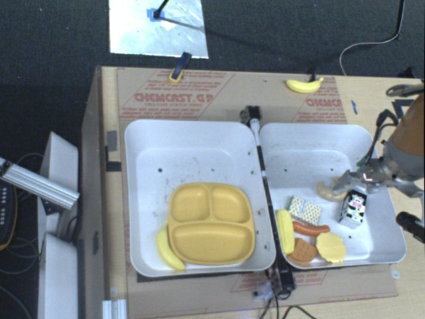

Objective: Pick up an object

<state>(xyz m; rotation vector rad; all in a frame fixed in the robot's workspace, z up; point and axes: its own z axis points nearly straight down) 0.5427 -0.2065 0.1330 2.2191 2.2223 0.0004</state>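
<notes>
The likeliest thing for picking is the small black-and-white carton (354, 209), patterned like a cow, standing in the right bin (312, 145) toward its right side. Just above it hang the jaws (359, 179), reaching in from the right on the grey arm (406, 141) with its orange band. The metal fingers (344, 179) look spread apart, with nothing between them; the carton sits just below them on the bin floor, and I cannot tell whether anything touches it.

Just left of the jaws lies a pale tan rounded piece (328, 191), partly tucked under the fingertips. Further toward the bin's near left corner there is a small huddle of toy food: a checked yellow-and-white packet (305, 210), a red sausage (311, 228) just beneath it, a round yellow disc (331, 247), a brown waffle-like piece (302, 251) touching the disc, and a corn cob (284, 230) lying along the bin's left wall.

The left bin (192, 141) holds a yellow divided plate (211, 222) with three compartments, and a banana (167, 250) pressed against the plate's near left edge.

Beyond the bins, on the cardboard-covered worktop (219, 92), another banana (304, 84) lies near the far edge, and a blue-and-yellow clip (179, 68) sits at the far left. A black clamp (252, 116) stands where the two bins meet.
</notes>
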